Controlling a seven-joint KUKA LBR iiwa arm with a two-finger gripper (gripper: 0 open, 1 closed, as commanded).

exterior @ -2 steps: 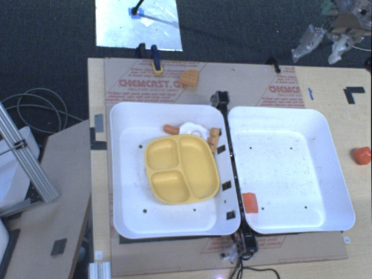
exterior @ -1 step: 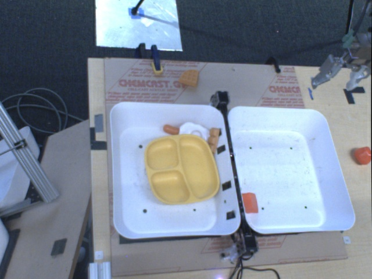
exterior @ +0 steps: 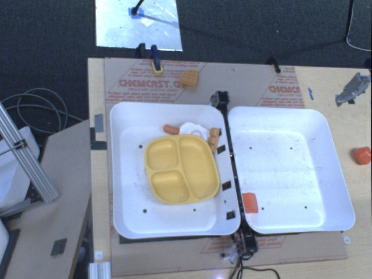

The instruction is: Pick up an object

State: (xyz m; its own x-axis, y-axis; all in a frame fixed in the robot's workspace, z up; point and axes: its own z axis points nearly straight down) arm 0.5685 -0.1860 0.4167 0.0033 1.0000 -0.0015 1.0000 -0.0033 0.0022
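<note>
light: bright, even | glare: white bins (exterior: 325, 156) | focus: slightly soft

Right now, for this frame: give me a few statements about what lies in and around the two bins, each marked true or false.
1. The yellow tray lies in the left bin. True.
2. An orange block sits at the right bin's near-left corner. True.
3. The yellow tray has one undivided compartment. False: it has three.
4. The waffle piece lies inside the left bin. False: it lies on the board beyond the bins.
5. A small orange sausage lies in the left bin, just beyond the tray. True.
6. The red object is in the right bin. False: it sits on the bench outside it.
</note>
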